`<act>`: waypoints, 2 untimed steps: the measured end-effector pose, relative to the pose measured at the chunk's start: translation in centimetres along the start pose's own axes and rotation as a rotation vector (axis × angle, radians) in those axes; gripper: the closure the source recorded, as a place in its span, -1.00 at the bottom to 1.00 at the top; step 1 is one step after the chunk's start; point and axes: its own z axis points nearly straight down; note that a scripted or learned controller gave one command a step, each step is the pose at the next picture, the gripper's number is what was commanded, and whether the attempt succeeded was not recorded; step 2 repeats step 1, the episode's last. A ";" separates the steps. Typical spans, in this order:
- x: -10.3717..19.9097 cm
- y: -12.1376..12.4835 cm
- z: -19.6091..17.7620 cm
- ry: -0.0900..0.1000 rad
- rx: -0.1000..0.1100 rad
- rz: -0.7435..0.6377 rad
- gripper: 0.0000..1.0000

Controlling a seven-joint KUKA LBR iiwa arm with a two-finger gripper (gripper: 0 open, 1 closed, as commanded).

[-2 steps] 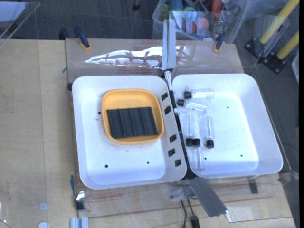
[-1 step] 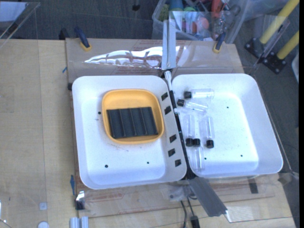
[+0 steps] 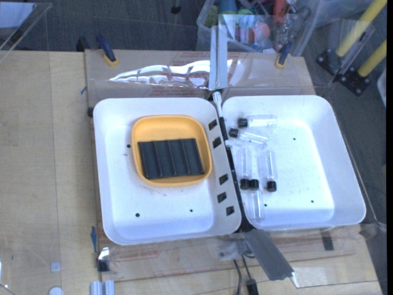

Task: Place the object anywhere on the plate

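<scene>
An orange plate [image 3: 142,132] with rounded corners sits in the left white bin [image 3: 116,214]. A dark ribbed rectangular block [image 3: 170,158] lies flat on the plate, covering most of its lower middle. In the right white bin [image 3: 319,165] lie several clear tubes with black caps: one near the back [image 3: 256,122], one below it [image 3: 250,136], and a group standing side by side toward the front left [image 3: 256,171].
A divider with small black tabs [image 3: 221,165] runs between the two bins. A clear box of colourful clutter [image 3: 258,14] stands behind the bins. Blue clamps [image 3: 107,51] hold the back board. Wooden bench surface stretches to the left.
</scene>
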 end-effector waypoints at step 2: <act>-0.1 -0.3 -1.0 -0.001 0.004 -0.003 1.00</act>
